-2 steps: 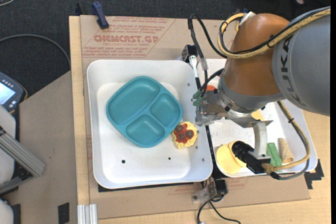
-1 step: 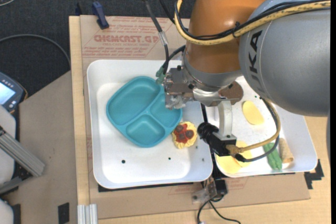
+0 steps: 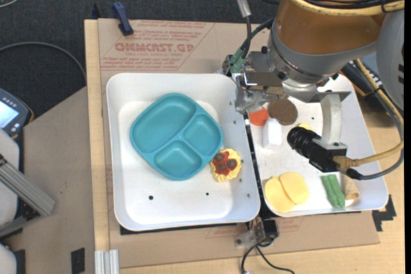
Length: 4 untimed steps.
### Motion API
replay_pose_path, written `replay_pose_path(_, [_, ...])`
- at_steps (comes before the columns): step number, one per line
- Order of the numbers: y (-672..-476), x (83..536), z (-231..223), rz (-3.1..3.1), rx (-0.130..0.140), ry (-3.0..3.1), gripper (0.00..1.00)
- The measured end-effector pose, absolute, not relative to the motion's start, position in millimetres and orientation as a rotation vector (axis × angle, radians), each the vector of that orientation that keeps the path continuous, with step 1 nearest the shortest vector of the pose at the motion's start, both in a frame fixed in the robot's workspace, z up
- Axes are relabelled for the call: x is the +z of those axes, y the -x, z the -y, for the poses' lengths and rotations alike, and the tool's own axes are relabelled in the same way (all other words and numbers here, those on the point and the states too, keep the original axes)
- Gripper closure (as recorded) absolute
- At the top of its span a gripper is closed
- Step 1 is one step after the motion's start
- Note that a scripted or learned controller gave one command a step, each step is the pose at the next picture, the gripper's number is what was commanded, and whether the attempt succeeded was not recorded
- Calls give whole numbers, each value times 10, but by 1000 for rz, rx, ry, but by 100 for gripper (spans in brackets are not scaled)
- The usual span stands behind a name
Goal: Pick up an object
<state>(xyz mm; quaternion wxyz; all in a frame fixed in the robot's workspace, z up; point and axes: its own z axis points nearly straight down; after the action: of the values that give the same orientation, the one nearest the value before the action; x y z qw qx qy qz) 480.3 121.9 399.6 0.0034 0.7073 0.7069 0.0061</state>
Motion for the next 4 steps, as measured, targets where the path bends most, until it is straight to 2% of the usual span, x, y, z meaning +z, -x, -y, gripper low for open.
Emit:
replay_pose_path(1, [-4799, 4039, -1239, -2222, 4, -2217, 100])
replay_pose_path(2, [-4781, 3157, -161, -2209, -15, -2239, 100])
replay_pose_path(3, [-4801, 4164, -961, -2227, 19, -2207, 100])
replay_pose_path(4, [-4780, 3580, -1604, -2233, -9, -2218, 100])
